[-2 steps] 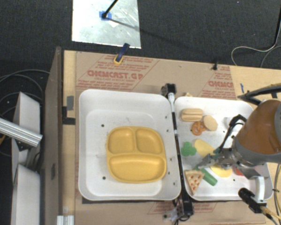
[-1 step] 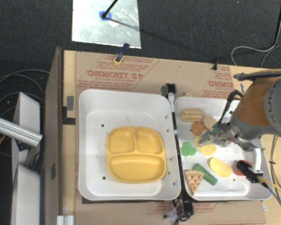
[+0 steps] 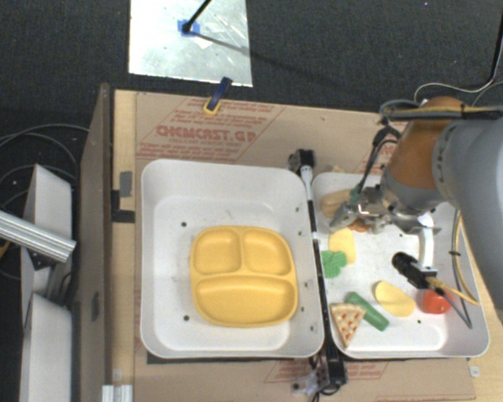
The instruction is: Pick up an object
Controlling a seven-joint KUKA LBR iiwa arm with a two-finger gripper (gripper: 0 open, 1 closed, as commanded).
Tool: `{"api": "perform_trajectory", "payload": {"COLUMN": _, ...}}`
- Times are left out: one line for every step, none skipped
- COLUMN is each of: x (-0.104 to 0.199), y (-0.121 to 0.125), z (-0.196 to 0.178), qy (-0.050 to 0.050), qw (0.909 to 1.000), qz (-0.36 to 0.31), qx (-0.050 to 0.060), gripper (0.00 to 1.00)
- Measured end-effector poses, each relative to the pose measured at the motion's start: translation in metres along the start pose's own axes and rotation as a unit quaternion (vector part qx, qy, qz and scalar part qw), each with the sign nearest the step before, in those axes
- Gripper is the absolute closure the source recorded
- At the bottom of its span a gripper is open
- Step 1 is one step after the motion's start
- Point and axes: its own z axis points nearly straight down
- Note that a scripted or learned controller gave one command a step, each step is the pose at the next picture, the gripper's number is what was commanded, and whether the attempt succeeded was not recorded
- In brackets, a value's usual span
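Observation:
The right bin holds several toy foods. A pale yellow block lies just below my gripper, with a green piece under it. Toward the front are a pizza slice, a green stick, a yellow oval and a red round piece. A tan piece lies at the gripper's left, against the bin's back left corner. The gripper hangs low over the bin's back left part. Nothing is seen held in it.
The left bin holds a yellow divided plate in its middle. A black divider runs between the bins. The grey arm with its orange band covers the right bin's back right.

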Motion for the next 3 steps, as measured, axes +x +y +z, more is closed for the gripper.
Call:
{"api": "perform_trajectory", "payload": {"x": -0.014, "y": 0.031, "z": -0.011, "qy": 0.0, "qw": 1.0, "qz": 0.001, "qx": 0.003, "gripper": 0.0}}
{"api": "perform_trajectory", "payload": {"x": -0.014, "y": 0.031, "z": -0.022, "qy": -0.001, "qw": 1.0, "qz": 0.0, "qx": 0.001, "gripper": 1.0}}
{"api": "perform_trajectory", "payload": {"x": -0.013, "y": 0.031, "z": -0.022, "qy": -0.001, "qw": 1.0, "qz": -0.001, "qx": 0.002, "gripper": 0.0}}
